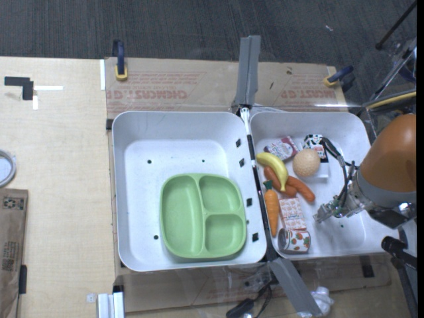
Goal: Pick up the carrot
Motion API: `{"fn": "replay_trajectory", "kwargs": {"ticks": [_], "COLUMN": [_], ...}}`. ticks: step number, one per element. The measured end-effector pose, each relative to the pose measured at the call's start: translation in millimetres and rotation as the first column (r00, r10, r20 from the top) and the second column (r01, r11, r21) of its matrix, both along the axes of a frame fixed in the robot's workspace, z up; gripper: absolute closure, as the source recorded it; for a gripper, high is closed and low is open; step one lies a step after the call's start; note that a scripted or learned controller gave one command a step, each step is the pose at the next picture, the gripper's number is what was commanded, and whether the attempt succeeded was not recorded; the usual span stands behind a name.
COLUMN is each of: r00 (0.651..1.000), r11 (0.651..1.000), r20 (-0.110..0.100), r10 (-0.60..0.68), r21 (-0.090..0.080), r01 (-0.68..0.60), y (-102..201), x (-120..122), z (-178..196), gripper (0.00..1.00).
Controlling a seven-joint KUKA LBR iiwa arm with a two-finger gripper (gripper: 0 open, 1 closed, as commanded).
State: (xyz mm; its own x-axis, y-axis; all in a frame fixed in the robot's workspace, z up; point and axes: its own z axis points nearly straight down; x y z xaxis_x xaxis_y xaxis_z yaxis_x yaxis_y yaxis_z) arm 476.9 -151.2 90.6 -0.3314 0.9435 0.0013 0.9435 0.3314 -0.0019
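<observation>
Carrot (pixel 271 211) lies lengthwise along the right bin's (pixel 358 128) left wall, beside a banana (pixel 275 167). The hand (pixel 329 211) hovers well right of it, seemingly empty; its spread cannot be judged.

green divided plate (pixel 202 215) in left bin (pixel 126 177), banana (pixel 275 167), can (pixel 295 240)

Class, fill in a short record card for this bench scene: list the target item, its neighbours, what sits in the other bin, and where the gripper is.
target: carrot, lying along the left wall of the right bin
neighbours: banana, sausages, tan ball, can
left bin: green divided plate
gripper: gripper low over the right bin, to the right of the carrot, apart from it
carrot held: no
</observation>
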Motion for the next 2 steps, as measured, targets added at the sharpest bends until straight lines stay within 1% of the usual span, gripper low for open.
{"fn": "replay_trajectory", "kwargs": {"ticks": [1,2], "r00": [0.998,0.969], "r11": [0.998,0.969], "r20": [0.002,0.0], "r10": [-0.06,-0.248], "r21": [-0.001,-0.003], "r01": [0.06,0.248], "y": [47.8,91.2], "x": [1.2,64.8], "z": [90.9,99.7], "gripper": [1.0,1.0]}}
